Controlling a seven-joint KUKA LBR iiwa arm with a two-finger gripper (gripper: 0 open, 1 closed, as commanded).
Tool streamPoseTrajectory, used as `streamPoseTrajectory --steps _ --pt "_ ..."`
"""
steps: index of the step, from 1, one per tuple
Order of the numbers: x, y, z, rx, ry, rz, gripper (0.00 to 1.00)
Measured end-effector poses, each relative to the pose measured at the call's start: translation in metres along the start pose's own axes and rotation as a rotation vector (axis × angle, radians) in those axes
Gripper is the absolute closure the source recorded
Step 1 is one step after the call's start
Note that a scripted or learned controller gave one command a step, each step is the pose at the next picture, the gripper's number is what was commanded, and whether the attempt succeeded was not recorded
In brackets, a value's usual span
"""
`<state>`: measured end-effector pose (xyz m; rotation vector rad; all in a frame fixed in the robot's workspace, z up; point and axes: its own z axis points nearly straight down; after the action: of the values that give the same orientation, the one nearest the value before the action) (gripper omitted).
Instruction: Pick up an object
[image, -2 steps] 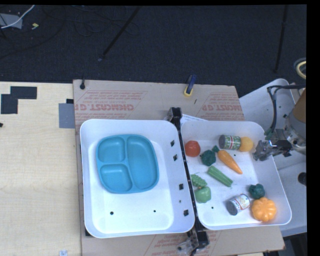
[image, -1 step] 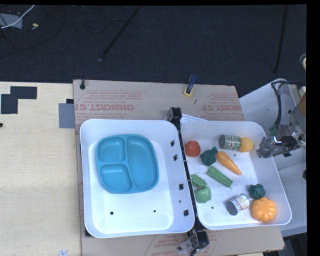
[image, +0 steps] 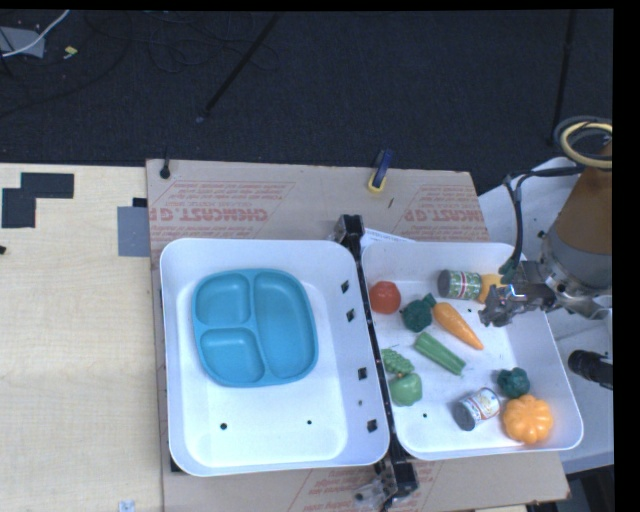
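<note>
Count in right bin (image: 560, 350): two cans, two dark green broccoli-like pieces, one tomato, one carrot, one green stick, one pale green pepper, one small pumpkin. Left bin (image: 190, 420) holds one blue plate (image: 253, 327) with three compartments, sitting toward 11 o'clock of that bin.

Layout in right bin: tomato (image: 385, 296) at 10 o'clock, broccoli piece (image: 418, 315) just beside it. Can with green label (image: 459, 285) lies on its side at 12 o'clock. Carrot (image: 458, 325), orange and tapered, lies slanted near centre, thick end toward 5 o'clock. Green stick (image: 439, 352) just below it, roughly parallel. Pepper (image: 403, 385) at 8 o'clock, near the divider. Silver can (image: 476, 408) at 6 o'clock, second broccoli piece (image: 515, 381) and orange pumpkin (image: 528, 419) toward 5 o'clock.

Gripper (image: 497, 305) sits at 2 o'clock of right bin, low over the floor, between labelled can and carrot's thick end. Nothing seen between its fingers; released or clenched, cannot tell.
</note>
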<state>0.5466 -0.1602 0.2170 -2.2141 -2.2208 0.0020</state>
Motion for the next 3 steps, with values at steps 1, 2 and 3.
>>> streamPoseTrajectory --steps 1,2,3 --pt "0.042 -0.01 -0.009 -0.001 0.0 0.0 1.0" --pt "0.085 -0.016 -0.006 0.0 -0.001 0.0 1.0" --pt "0.092 -0.017 0.0 0.0 -0.002 0.001 1.0"
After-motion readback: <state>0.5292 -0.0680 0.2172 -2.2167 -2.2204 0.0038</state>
